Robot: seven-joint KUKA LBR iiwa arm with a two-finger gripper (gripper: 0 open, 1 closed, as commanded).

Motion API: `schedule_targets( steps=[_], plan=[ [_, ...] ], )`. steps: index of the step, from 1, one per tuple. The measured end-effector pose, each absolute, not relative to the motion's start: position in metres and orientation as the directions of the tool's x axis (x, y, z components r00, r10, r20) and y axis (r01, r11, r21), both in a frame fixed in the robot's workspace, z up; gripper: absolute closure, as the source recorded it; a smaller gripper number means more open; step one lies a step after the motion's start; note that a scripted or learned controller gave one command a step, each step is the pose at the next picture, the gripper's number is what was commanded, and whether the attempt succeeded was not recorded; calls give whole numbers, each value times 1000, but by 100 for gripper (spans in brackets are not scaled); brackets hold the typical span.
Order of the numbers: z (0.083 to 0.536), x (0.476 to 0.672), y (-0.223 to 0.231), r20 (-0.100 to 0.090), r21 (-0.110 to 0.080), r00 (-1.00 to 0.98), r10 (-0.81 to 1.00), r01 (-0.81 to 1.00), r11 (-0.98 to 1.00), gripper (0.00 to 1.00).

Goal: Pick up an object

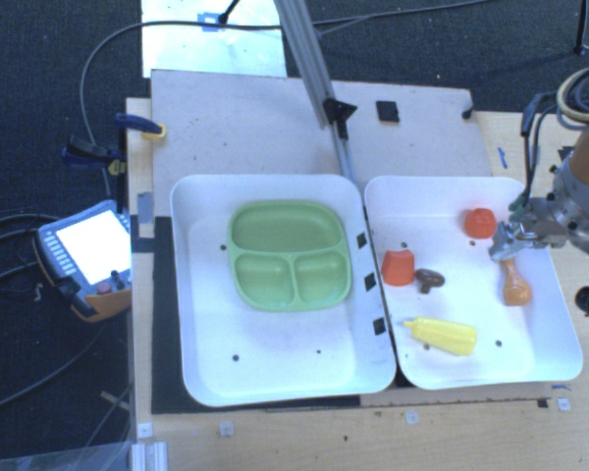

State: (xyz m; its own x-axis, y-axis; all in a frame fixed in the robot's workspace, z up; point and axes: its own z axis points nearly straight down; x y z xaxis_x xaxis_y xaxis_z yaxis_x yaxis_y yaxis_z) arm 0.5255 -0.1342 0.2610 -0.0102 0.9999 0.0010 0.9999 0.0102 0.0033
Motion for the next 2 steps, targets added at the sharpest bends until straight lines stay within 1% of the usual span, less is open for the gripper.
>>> schedule_targets(
  steps=[1, 2],
  plan=[
    [266, 537, -85, 1, 3, -11, 1000, 1000, 11, 100],
    [269, 553, -35, 1, 4, -11, 1000, 1000, 11, 100]
  ],
)
